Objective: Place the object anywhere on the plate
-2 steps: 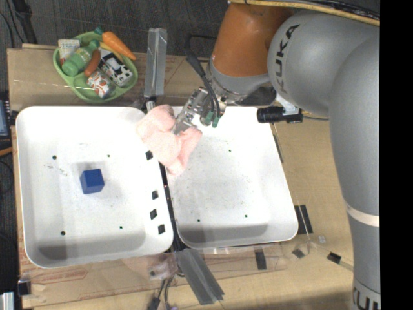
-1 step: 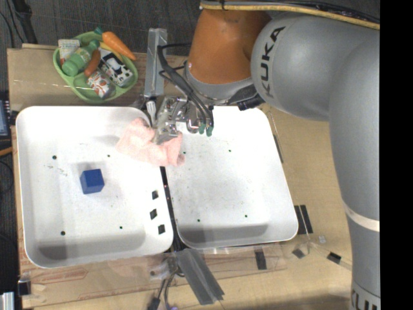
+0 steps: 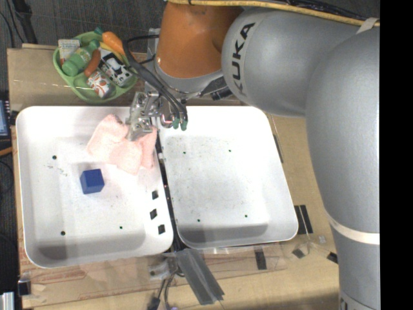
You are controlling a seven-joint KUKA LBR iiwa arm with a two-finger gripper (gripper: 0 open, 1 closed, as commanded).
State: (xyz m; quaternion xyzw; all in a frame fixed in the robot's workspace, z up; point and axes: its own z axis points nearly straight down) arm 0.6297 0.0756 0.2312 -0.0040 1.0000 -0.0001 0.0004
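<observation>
Pink cloth (image 3: 121,146) is seen crumpled in the left bin (image 3: 39,173), against its inner wall, with a blue cube (image 3: 92,181) lying well apart from it on the bin floor. No plate can be made out, so which item is meant cannot be settled; the cloth, directly under the pincer (image 3: 143,126), is judged the likelier one. It would be expected to handle as light, soft and limp, sagging and dragging when lifted, so a raised fold near its upper right edge is judged the best hold. The pincer is seen at that edge, touching or just above it; how far it is opened, and whether cloth is caught, cannot be told.
</observation>
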